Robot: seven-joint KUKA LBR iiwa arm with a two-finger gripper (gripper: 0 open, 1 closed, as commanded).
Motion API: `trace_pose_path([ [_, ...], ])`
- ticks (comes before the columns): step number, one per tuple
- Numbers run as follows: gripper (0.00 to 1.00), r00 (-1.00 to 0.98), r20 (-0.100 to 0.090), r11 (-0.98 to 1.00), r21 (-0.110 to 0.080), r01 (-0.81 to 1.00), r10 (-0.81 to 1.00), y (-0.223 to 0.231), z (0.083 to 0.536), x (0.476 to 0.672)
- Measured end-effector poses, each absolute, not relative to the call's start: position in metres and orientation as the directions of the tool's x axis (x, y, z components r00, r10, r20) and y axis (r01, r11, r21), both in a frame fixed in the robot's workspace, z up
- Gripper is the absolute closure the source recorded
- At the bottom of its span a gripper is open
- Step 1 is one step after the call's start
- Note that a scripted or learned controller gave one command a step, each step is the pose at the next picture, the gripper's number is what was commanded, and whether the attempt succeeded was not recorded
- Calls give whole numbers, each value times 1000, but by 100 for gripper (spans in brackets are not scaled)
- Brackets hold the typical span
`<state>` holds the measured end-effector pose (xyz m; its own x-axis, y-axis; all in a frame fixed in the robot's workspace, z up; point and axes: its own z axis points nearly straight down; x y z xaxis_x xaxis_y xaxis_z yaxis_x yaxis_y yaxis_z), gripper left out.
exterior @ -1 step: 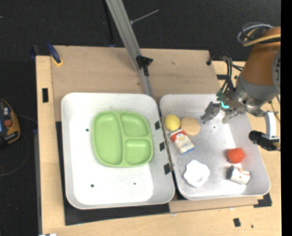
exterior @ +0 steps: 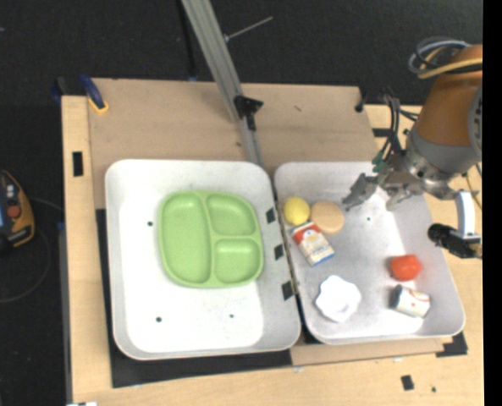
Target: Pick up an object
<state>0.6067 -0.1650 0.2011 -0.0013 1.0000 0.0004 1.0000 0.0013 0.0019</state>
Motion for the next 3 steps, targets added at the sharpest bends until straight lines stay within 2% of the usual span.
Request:
trace_pose_path([
  [1, 0, 1, -2, -1, -3, 1000, 1000, -169, 149, 596],
  [2, 0, 1, -3, -1, 1, 1000, 1000, -171, 99, 597],
  [3, 100, 2, -3, -2, 6, 1000, 1000, -172, 113, 598],
])
